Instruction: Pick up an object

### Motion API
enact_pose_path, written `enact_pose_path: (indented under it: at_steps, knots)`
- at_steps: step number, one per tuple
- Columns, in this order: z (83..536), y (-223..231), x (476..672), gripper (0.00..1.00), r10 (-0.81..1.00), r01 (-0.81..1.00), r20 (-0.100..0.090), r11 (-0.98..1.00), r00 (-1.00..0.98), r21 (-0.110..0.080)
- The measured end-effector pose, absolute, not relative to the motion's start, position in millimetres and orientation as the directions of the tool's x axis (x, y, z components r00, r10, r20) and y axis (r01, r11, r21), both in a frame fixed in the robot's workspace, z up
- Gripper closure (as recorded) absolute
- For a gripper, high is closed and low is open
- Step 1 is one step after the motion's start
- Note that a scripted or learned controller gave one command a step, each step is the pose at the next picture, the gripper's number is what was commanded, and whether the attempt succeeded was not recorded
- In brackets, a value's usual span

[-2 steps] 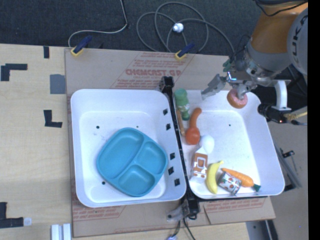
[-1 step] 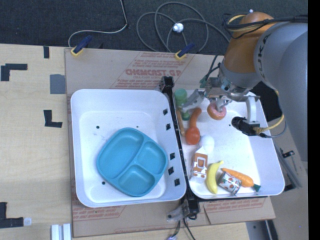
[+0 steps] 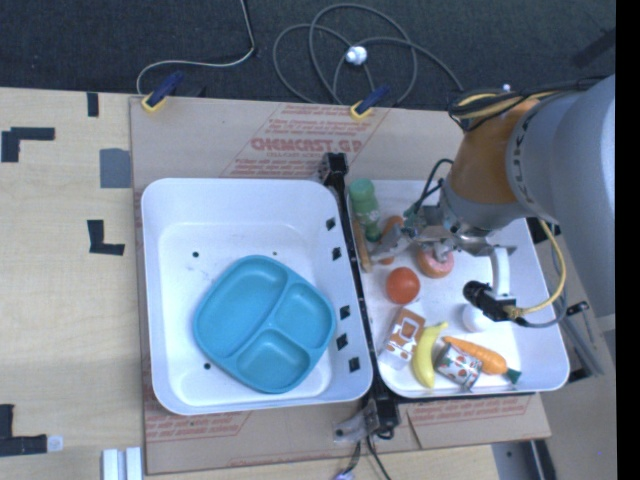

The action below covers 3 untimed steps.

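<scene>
**benchguy:** camera view, where's the gripper at?

**binwatcher:** the gripper [image 3: 432,236] is low over the right bin [image 3: 545,358], center-right of the frame; the arm comes in from the right edge, with the orange band just above it; honestly can't tell if it's spread or closed, the wrist hides that from this angle

**benchguy:** and the stuff to grab?

**binwatcher:** a pink round thing [image 3: 436,262] sits right under the gripper; can't tell if they touch; a red ball [image 3: 403,285] is just lower left of it; a green bottle [image 3: 362,205] lies along the bin's left wall, further up; at the bottom of that bin there's a small box [image 3: 404,333], a banana [image 3: 427,355] beside it, a carrot [image 3: 478,352] to the right and a can [image 3: 459,369] between those two

**benchguy:** left side?

**binwatcher:** the left bin [image 3: 160,268] has a blue divided plate [image 3: 264,322] lying flat in its lower middle
</scene>
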<state>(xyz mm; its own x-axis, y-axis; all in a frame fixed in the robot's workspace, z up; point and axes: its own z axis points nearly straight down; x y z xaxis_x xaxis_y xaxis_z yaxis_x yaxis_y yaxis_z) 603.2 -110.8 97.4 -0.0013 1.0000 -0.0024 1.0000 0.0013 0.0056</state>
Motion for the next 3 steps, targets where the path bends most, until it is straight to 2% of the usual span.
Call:
enact_pose_path:
  at_steps: [1,2,3]
  knots:
    - [105,-110,602.1,1.0,1.0,1.0,-0.002,0.001,-0.001,0.003]
    - [110,-108,596.1,1.0,1.0,1.0,-0.003,0.002,-0.002,0.001]
    - [221,-52,609.0,1.0,1.0,1.0,0.001,0.007,-0.007,0.008]
